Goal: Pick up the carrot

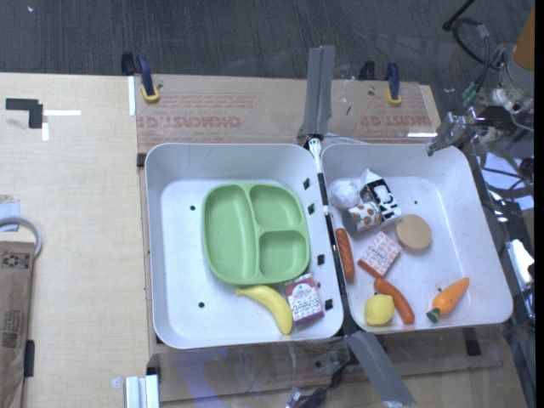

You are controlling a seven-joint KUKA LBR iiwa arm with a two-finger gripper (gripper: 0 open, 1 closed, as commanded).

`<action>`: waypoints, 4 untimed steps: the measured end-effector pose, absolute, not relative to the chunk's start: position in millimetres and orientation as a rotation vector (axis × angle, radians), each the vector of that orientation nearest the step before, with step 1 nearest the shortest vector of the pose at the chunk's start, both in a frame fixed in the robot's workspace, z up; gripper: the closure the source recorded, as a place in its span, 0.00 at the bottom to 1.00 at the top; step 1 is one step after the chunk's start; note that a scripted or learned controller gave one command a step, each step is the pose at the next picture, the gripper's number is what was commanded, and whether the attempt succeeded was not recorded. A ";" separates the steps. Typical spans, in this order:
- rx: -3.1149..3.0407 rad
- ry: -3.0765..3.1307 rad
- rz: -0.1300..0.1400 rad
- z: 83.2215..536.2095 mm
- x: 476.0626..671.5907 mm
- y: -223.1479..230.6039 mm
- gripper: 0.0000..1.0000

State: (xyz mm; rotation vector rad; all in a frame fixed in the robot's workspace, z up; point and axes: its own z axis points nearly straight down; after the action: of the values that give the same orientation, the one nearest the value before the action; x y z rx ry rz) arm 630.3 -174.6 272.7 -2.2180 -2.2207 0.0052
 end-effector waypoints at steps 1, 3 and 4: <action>-2.258 -2.178 0.006 175.4 564.9 -161.0 0.00; -1.880 -2.505 -0.005 89.4 478.0 -218.1 0.00; -1.514 -2.749 -0.001 90.0 478.3 -215.2 0.00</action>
State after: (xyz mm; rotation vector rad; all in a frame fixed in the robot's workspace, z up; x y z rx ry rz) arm 478.3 -215.2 90.0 -1.5145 -2.7493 -0.0011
